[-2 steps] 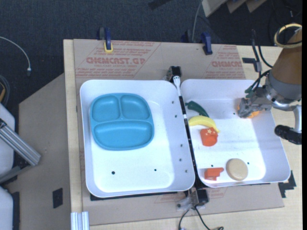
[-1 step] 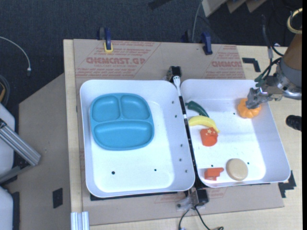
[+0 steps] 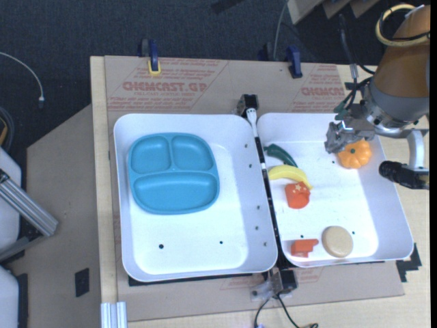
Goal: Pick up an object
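tool (image 3: 339, 137) beside orange pumpkin (image 3: 356, 155), right bin (image 3: 389, 210)

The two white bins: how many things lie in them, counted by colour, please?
Blue: 1, the divided plate
Green: 1, the pepper
Yellow: 1, the banana
Orange or red: 3, the pumpkin, the round red piece, the flat orange piece
Beige: 1, the bun
Total: 7

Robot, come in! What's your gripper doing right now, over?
Gripper low in right bin, beside small orange pumpkin. No sure hold on it. Banana, red pepper, tan round piece lie apart, not blocking.
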Controlling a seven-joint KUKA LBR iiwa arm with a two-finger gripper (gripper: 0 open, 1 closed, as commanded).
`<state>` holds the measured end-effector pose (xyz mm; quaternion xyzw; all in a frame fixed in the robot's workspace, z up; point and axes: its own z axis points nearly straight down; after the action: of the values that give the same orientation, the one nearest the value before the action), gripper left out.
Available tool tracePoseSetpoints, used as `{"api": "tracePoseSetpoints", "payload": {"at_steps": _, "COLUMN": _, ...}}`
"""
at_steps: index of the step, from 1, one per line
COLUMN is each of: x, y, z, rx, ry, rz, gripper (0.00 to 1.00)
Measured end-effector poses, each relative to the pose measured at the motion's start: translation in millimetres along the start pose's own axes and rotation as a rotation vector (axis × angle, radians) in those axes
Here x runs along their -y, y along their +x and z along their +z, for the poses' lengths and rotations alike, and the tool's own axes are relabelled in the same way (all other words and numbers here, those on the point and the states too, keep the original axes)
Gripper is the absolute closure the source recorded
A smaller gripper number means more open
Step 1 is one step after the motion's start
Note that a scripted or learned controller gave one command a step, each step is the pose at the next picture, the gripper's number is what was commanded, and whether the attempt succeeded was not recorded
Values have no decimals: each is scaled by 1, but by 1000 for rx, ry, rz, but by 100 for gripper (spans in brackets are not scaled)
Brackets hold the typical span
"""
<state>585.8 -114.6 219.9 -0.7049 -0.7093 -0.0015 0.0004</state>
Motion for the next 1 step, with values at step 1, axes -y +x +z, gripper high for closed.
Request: {"api": "tracePoseSetpoints", "payload": {"at_steps": 1, "x": 4, "y": 57, "z": -11, "rx": 0, "ry": 2, "rz": 0, "gripper": 100}}
